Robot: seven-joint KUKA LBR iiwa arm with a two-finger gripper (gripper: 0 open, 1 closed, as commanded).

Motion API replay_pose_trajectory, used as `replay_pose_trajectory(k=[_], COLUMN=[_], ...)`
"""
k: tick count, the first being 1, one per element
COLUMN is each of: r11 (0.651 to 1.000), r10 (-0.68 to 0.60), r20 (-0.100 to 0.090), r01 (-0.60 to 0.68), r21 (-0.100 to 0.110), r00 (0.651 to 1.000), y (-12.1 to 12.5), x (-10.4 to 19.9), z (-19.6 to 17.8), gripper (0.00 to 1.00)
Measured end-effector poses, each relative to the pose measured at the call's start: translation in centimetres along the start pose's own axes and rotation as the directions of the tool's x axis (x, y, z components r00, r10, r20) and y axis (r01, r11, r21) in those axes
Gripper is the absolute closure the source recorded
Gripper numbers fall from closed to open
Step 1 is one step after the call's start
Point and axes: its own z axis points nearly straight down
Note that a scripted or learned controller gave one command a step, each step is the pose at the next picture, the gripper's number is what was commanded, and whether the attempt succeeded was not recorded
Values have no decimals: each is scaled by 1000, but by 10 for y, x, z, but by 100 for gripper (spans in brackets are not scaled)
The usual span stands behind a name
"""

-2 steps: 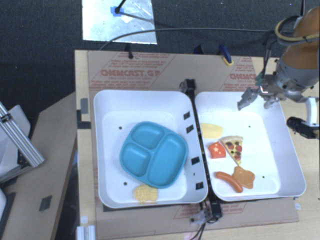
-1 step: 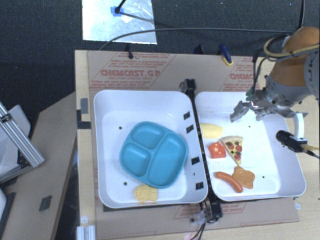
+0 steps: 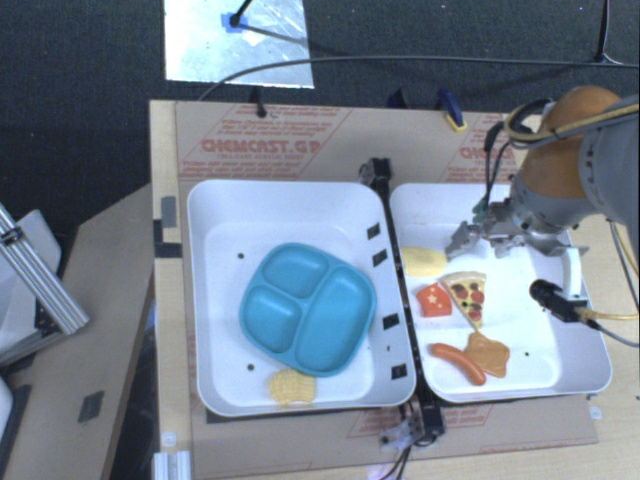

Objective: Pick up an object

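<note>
Camera view: the arm reaches over the right bin, with the jaws low above the bin's upper left part. Whether the jaws stand open or closed cannot be told from this angle, and nothing is seen held between them.

Step in hand, by judgement: the approach to a grasp; no object has been lifted yet.

Nearest candidate is the pale yellow piece, lying flat just beside the divider between the bins and just below-left of the jaws. Near it lie a red piece and a pizza slice, touching or nearly so. Further down are a sausage and a tan piece, which overlap.

The yellow piece appears thin and low; a grasp would likely need the jaws brought squarely over it and lowered close to the bin floor, clear of the divider.

Left bin on the worktop holds a blue sectioned tray and a yellow ridged item.
</note>
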Motion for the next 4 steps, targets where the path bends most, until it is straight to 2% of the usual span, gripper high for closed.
replay_pose_trajectory(k=[1, 2, 4], r11=[1000, 1000, 1000], r10=[0, 0, -4], r20=[1, 2, 2], r01=[0, 0, 4], r21=[-5, -10, -11], r00=[1000, 1000, 1000], y=[1, 3, -1], x=[0, 0, 9], z=[31, 19, -102], gripper=[0, 100, 100])
